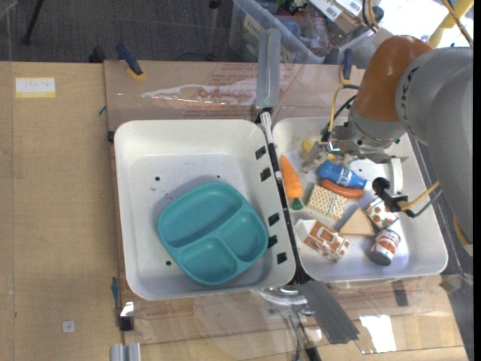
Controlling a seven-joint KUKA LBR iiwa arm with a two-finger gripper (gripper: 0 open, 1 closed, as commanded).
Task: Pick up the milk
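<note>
Two white bins side by side here. The left bin (135, 201) has exactly one thing in it: a teal divided plate (213, 234) with three compartments, sitting toward the bin's 5 o'clock corner.

The right bin (428, 258) is the crowded one. I count one carrot (291, 180) lying along its 9 o'clock wall, one blue bottle (342, 176) with a reddish sausage-looking thing (347, 190) just under it, one beige waffle-pattern block (322, 199), one wedge that looks like cheese (361, 224), one red-labelled can (385, 245) at about 4 o'clock, and a strawberry-print item (382, 213) touching the can's top side.

The milk (326, 240) looks to be the small white carton with orange-red print, lying tilted at about 7 o'clock in the right bin, just beside the wedge.

The one arm comes in from 3 o'clock, and the gripper (331, 146) sits low over the bin's 11 o'clock area, well apart from the milk. Can't tell whether it's clenched or released, honestly.
</note>
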